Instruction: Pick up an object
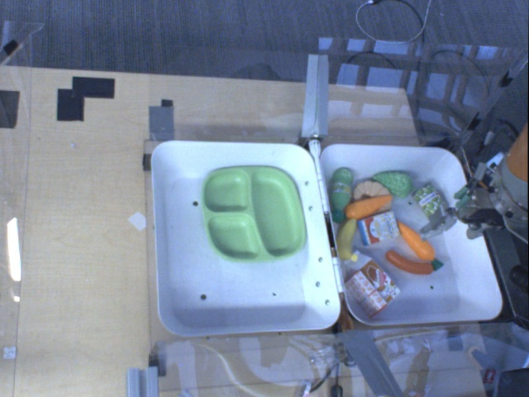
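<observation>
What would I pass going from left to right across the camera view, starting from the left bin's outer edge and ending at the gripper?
Left bin → green divided plate → green bottle by the divider → small carton → orange carrot → gripper, reaching in over the right bin.

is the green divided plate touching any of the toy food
Apart. The camera view shows the green plate lying in the left bin, while the toy food sits in the right bin.
</observation>
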Controlling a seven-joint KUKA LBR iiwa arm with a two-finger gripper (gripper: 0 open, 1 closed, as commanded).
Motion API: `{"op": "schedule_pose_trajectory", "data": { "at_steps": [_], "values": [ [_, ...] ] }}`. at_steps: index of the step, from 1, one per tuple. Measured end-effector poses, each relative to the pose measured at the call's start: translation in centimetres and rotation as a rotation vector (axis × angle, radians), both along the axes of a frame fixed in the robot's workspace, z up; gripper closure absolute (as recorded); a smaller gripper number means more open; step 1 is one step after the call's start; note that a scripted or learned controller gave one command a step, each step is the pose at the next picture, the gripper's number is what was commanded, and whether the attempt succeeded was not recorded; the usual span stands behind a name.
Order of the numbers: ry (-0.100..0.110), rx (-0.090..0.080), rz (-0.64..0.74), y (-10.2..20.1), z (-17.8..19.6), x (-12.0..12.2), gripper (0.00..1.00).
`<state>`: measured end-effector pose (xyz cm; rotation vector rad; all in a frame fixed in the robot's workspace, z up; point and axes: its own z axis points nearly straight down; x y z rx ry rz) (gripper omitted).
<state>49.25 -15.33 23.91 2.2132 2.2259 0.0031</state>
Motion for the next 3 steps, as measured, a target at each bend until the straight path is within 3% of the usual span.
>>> {"op": "schedule_pose_trajectory", "data": {
  "at_steps": [1,2,3],
  "values": [
    [0.001,0.0,-0.052,-0.7,-9.5,3.1,0.0],
    [-0.012,-0.002,0.106,1.1,-14.9,2.2,0.0],
    [-0.019,-0.002,0.108,1.2,-13.7,2.5,1.0]
  ]
}}
